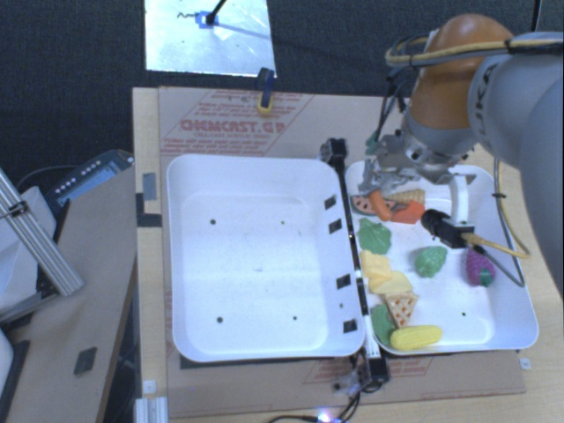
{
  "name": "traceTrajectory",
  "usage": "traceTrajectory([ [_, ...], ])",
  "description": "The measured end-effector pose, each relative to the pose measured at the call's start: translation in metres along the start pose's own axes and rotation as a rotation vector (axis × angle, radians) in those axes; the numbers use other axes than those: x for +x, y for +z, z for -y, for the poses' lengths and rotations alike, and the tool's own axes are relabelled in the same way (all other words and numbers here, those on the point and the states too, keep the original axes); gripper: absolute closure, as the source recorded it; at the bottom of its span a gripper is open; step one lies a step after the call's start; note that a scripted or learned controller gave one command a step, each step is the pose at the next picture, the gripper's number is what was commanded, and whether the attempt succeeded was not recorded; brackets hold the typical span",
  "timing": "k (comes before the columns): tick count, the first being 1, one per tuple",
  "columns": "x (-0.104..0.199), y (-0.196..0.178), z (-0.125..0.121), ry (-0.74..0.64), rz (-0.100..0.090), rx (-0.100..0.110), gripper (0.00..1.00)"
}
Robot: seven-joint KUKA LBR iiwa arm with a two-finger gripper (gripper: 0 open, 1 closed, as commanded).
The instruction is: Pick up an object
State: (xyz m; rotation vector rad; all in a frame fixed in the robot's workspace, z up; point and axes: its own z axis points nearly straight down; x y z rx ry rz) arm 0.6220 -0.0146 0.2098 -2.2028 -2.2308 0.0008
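My gripper (386, 183) hangs low over the back left part of the right bin (507, 311), just above a cluster of toy food: an orange carrot (381, 204), a reddish slice (362, 205) and an orange wedge (407, 210). The wrist hides its fingertips. Further forward lie a green leafy piece (374, 235), a green lump (430, 260), a purple grape bunch (479, 269), yellow pieces (382, 273), a waffle-like triangle (402, 307), a yellow corn cob (415, 336) and a green piece (381, 319).
The left bin (256, 254) sits beside the right one, divided by a rim with black clips (344, 236). The grey arm with its orange band (454, 60) reaches in from the upper right. A yellow cable (493, 245) trails over the right bin.
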Motion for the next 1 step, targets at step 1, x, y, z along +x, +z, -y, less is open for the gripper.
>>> traceTrajectory([
  [1,0.0519,-0.0047,0.0040,0.003,0.002,-0.006,1.00],
])
